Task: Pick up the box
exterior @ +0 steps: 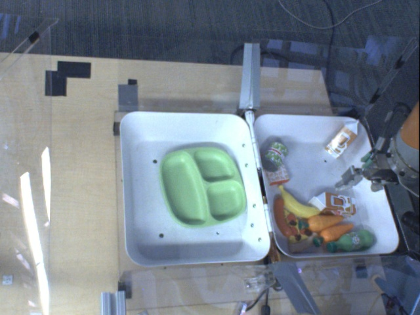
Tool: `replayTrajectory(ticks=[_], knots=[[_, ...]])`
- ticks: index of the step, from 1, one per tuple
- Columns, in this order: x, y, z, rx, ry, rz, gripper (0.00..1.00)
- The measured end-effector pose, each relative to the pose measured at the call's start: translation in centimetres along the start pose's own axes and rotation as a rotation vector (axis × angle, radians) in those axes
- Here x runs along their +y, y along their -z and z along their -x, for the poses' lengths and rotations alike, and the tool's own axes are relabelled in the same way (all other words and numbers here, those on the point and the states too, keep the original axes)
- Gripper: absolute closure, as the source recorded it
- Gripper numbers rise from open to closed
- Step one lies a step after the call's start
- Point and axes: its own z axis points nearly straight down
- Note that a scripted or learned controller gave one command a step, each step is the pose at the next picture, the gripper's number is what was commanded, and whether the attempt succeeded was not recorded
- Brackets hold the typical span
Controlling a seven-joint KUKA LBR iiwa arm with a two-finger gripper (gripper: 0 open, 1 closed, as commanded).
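Note:
Two small cartons lie in the right bin [298,125]. A white and orange box [341,140] rests tilted near the far right corner. A second white and orange box [340,203] lies flat by the carrots. My gripper [362,180] hangs over the right side of this bin, between the two boxes and just above the nearer one. Its fingers [348,176] are spread open with nothing between them. The arm's orange band [411,132] shows at the right edge.
The right bin also holds a round can [275,152], a red packet [277,174], a banana [299,205], carrots [330,226] and a green toy [353,241]. A green divided plate [203,186] sits in the left bin [141,143].

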Motion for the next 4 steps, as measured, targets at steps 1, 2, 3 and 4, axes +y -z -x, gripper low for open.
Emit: replayTrajectory(ticks=[1,2,3,4], knots=[[7.9,-8.3,-5.3,0.0,0.038,0.001,0.0],[9.7,-10.1,-3.0,-0.002,0.207,0.008,0.0],[16.2,-10.3,-5.1,-0.001,0.162,0.005,0.0],[12.1,-10.1,-0.7,0.017,0.121,0.009,0.0]])
